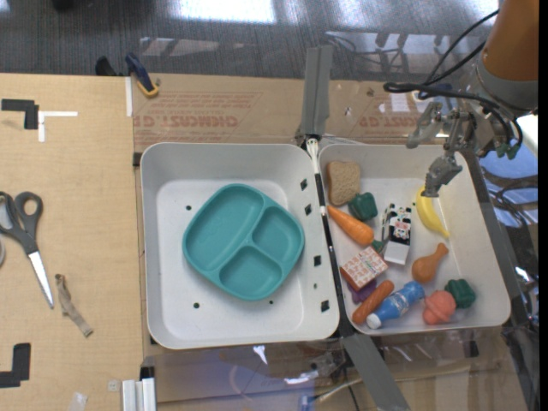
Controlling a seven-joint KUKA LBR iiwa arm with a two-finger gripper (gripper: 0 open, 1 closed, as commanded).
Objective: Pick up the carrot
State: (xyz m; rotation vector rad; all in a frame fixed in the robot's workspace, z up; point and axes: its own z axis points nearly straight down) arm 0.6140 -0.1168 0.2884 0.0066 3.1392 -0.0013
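Left bin (154, 229) holds just the teal plate (245, 241), out of my way. Carrot (351, 223) lies slanted in the right bin (495, 289), hard by the divider, bread slice (344, 181) just above it, green pepper (363, 205) touching its upper side, so crowded. My gripper (438, 178) hangs above the banana (431, 213), well right of the carrot, holding nothing; can't tell its opening. Need to shift left.

Orange carrot (351, 224); teal plate (244, 241); yellow banana (432, 214); white bins (163, 255); black-and-white cow (398, 226)
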